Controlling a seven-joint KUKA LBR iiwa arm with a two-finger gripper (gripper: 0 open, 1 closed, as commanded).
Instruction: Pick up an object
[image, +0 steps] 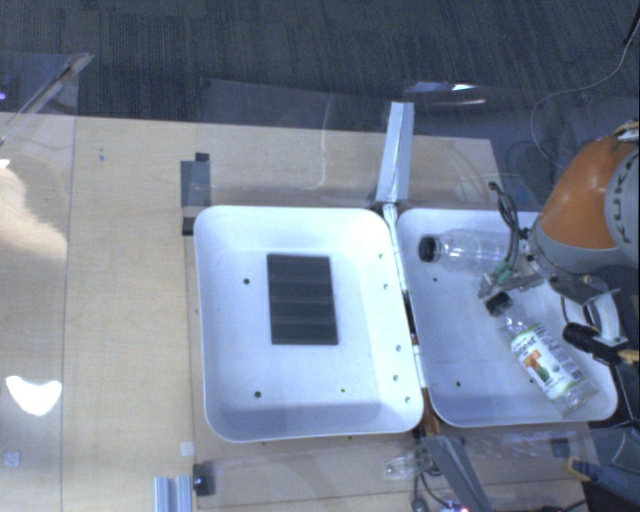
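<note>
The grey two-finger gripper, its opening impossible to judge, hangs in the right white bin between two clear plastic bottles: the labelled one at five o'clock lying diagonally, the black-capped one at eleven.

Glossy white plastic bins, clear plastic bottles, matt wooden bench.

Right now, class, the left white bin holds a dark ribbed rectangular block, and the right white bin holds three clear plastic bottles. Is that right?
Not quite. The camera view shows two clear plastic bottles in the right white bin: one with a black cap, one with a green-and-orange label. The dark ribbed rectangular block does lie in the left white bin.
</note>
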